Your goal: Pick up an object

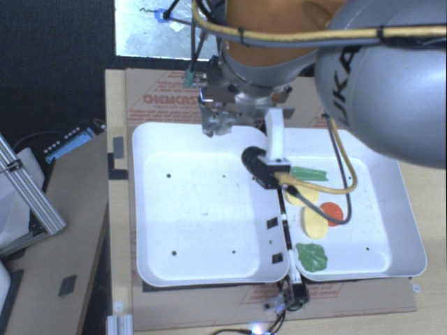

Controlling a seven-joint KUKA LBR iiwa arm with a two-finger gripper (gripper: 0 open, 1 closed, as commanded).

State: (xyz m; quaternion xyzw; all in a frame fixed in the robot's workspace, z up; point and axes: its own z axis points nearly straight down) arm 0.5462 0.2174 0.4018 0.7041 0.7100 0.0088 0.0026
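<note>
So the gripper (pixel 219 124) is hanging over the back rim of the left bin (pixel 202 257), right near the corner where the 2 bins are meeting. The big grey arm (pixel 391 75) with its orange band (pixel 286 9) is reaching in from the right and blocking a good chunk of the top of the view. Honestly I'm not able to tell whether the gripper is open or closed from this angle, since the metal bits are all bunching together in shadow. Nothing is showing up held in it.

The stuff to pick is all sitting in the right bin (pixel 391 208), on its left half, well apart from the gripper. I'm seeing a green strip (pixel 309 174) lying flat near the divider, a yellow piece (pixel 313 226) below it, and a red disc (pixel 332 211) touching that yellow piece on its right side. A green lump (pixel 312 256) is resting near the front edge, just beside the divider.

A white bar (pixel 274 137) with a black part (pixel 258 166) at its bottom is hanging down over the seam between the bins, and a yellow cable (pixel 347 160) is looping from it out over the right bin, crossing above the yellow piece.

Both bins are sitting on a cardboard sheet (pixel 167 96).
</note>
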